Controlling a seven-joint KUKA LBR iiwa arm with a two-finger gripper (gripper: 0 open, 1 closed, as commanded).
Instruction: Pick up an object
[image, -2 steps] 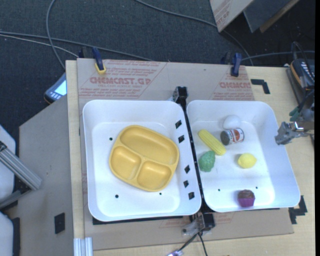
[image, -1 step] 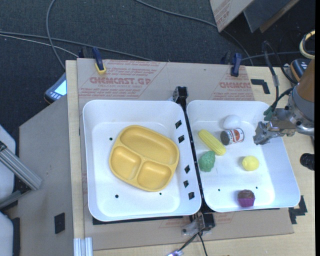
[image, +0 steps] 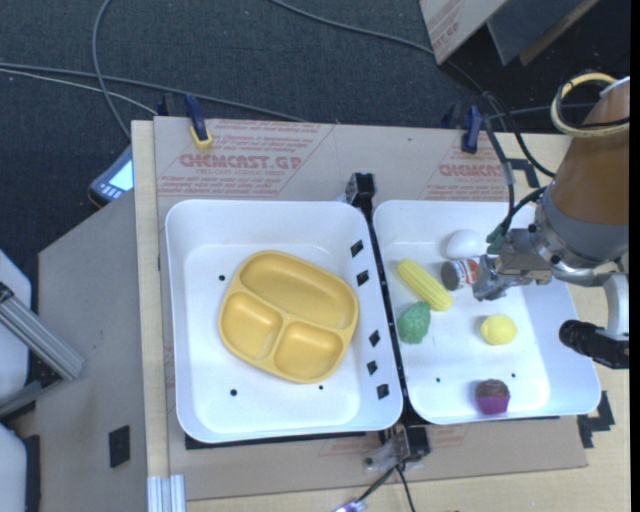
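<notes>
While the approach step is in hand, the two-finger gripper (image: 487, 287) is poised beside a small red-and-white can (image: 459, 272) in the right white bin (image: 560, 400); jaw state cannot be told; descent and closure are required next.

Around my gripper (image: 487, 283), a can (image: 459, 273) and corn (image: 423, 284) crowd nine o'clock, a lemon (image: 498, 329) six; bare bin floor (image: 455, 355) opens toward seven.
</notes>
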